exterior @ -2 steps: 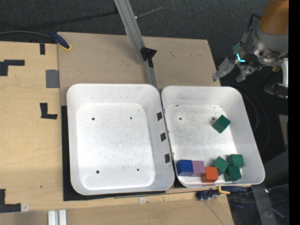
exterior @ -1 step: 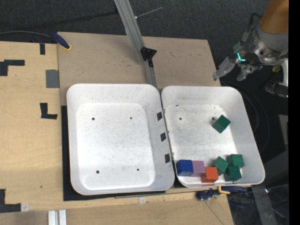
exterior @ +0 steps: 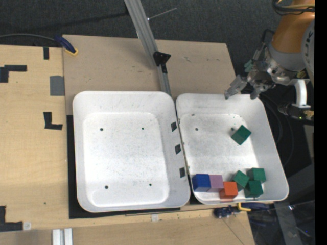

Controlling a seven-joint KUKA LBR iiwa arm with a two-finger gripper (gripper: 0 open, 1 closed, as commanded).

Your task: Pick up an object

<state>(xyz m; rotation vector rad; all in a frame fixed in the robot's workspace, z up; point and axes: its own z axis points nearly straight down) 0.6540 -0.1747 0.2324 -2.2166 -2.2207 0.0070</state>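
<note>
My gripper hangs over the far rim of the right bin, its two fingers spread open with nothing between them. A lone green block lies tilted in the right bin, a little below the gripper. Along the bin's near edge sits a cluster: a blue block, a purple block, an orange block and three green blocks.
The left bin stands beside the right one on a dark mat. A slanted metal pole with a black clamp crosses the bench at the back. Cables run along the bench's right side.
</note>
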